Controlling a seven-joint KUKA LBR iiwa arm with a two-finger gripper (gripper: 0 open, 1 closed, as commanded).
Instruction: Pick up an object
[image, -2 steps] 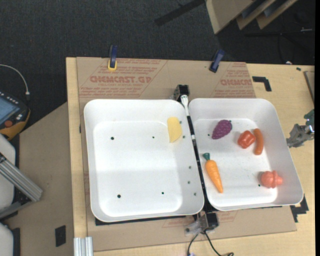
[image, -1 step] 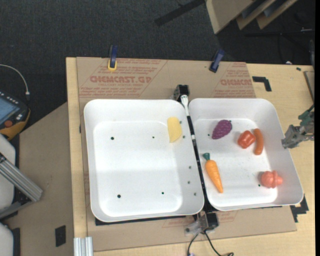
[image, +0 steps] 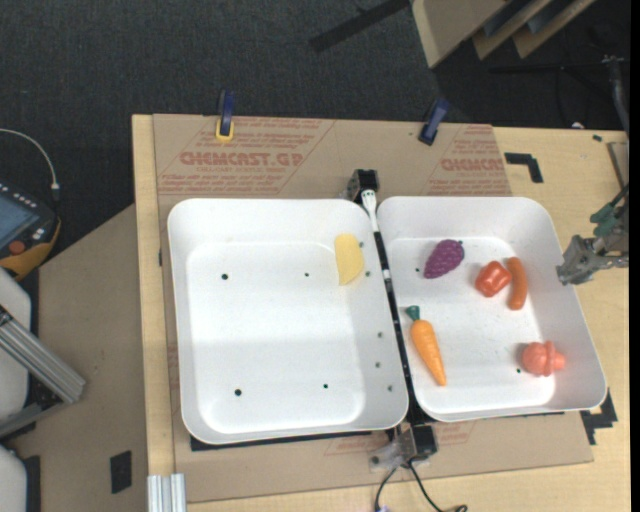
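- My tool (image: 585, 258) hangs at the right bin's (image: 560, 240) outer rim; I cannot tell its grip state.
- Nearest it: sausage (image: 517, 283), then red pepper (image: 491, 279).

This is a robotics lab or test cell, no question. The bench (image: 300, 150) is topped with a brown protective sheet printed with a maker's name, pinned at its far edge by two clamps (image: 226, 118). Two white bins (image: 190, 330) sit side by side at mid-bench, cabling (image: 400, 480) trailing off the near edge. Dark carpet (image: 120, 60) all round, aluminium framing (image: 40, 355) at the left, toy food in the right bin.
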